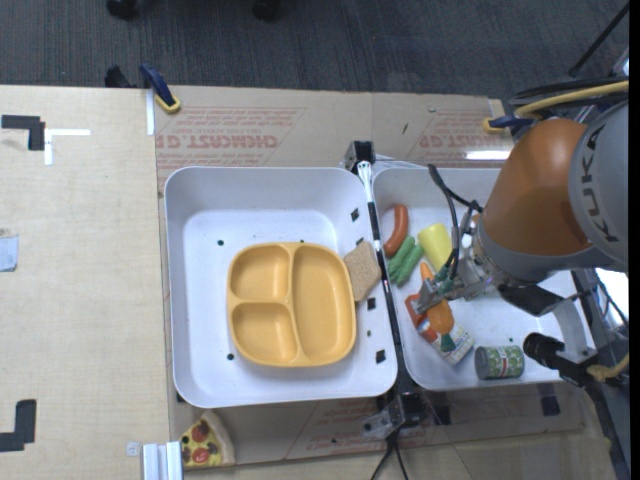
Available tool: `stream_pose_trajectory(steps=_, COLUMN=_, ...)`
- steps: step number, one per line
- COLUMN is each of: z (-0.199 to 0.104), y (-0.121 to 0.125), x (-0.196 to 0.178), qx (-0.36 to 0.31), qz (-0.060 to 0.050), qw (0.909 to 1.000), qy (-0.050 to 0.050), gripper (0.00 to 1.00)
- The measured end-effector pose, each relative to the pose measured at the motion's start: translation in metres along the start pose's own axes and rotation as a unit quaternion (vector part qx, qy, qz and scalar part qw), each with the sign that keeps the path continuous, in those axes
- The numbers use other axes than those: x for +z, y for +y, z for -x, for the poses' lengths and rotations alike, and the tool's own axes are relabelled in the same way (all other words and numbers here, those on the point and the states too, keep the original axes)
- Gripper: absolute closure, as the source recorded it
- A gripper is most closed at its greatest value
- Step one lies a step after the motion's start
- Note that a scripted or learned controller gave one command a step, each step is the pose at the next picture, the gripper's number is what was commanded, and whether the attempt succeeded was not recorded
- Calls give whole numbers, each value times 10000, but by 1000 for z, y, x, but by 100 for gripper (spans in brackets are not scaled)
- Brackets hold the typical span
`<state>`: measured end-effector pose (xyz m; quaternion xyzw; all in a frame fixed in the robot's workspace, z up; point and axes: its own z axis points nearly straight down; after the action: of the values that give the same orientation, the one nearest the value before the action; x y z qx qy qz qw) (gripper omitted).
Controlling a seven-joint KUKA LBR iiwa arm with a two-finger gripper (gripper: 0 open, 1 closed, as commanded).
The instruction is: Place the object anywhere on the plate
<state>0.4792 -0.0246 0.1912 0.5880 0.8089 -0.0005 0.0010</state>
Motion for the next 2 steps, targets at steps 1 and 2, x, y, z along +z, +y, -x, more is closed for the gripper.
stream_pose_trajectory(steps=1, z=-74, y=55, x=-45, qx=-953, qz=3, qw=9954, qy=1, gripper=100)
stream_pose_trajectory(steps=2, z=-115, y=82, x=-26, qx=174, qz=-20, qw=9998, qy=-2, gripper=100)
